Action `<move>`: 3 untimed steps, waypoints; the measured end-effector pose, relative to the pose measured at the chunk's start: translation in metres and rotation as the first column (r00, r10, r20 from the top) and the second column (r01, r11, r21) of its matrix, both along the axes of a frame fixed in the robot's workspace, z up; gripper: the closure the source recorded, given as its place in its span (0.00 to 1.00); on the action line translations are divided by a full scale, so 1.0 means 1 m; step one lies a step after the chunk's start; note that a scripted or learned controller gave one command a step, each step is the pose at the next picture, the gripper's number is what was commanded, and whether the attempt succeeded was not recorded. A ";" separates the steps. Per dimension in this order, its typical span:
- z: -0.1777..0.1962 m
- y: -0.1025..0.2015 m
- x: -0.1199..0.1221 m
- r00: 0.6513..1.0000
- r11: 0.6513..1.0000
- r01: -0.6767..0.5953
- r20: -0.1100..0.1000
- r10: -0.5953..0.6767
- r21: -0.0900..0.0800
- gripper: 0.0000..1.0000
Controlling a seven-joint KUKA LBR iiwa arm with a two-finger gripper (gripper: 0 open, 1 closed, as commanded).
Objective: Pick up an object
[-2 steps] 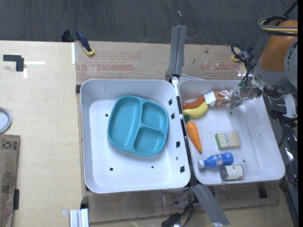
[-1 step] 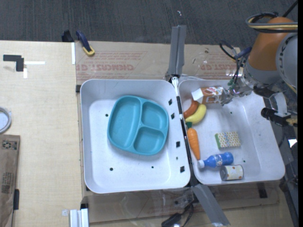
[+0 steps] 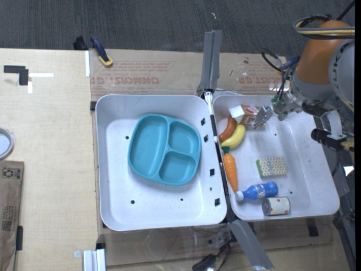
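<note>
Two white bins on a pale wood bench (image 3: 45, 123), dark floor beyond. Left bin (image 3: 110, 168): blue divided plate (image 3: 164, 149). Right bin (image 3: 316, 179): banana (image 3: 236, 136), carrot (image 3: 230, 171), bottle (image 3: 258, 191), can (image 3: 276, 205), sponge (image 3: 271, 166). Gripper (image 3: 260, 117) at the right bin's far end; finger opening and any hold cannot be told.

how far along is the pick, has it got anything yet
Nothing looks lifted yet: the banana, carrot, bottle and can all lie in the right bin. In hand: the end effector is low at that bin's far end. Left: grasping something and raising it.
</note>
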State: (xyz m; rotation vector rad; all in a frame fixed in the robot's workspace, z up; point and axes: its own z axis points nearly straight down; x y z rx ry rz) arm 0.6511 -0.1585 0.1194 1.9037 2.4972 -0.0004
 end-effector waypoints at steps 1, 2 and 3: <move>-0.027 0.005 0.007 1.000 1.000 0.002 -0.006 -0.002 0.000 0.00; -0.019 0.004 0.004 1.000 1.000 0.002 -0.020 -0.002 0.001 1.00; 0.117 0.103 0.009 0.999 0.999 -0.035 0.002 0.035 0.000 1.00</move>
